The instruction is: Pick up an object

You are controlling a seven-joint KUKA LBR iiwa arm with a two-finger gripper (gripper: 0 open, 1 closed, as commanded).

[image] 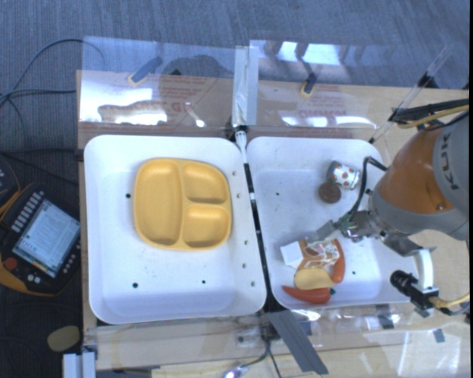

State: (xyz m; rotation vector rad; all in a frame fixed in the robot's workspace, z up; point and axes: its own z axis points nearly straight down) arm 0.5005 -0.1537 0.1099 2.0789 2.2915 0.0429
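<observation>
Sitting nearest in the right bin [363, 290]: red chili pepper [307, 294], with a yellow chip-like piece [313, 276] and a small printed packet [319, 252] touching just behind. Hovering right beside that pile, gripper [348, 228], not gripping anything visible; can't tell how wide. Lying farther back, brown disc [329, 192] and little spotted cup [344, 176]. Resting in the left bin [102, 290], yellow divided plate [182, 203].

Bench [94, 109]: light wood top, clear panels along rear edge.
Left bin [110, 290]: white, shallow, resting on bench.
Right bin [288, 160]: white, touching left bin.
</observation>
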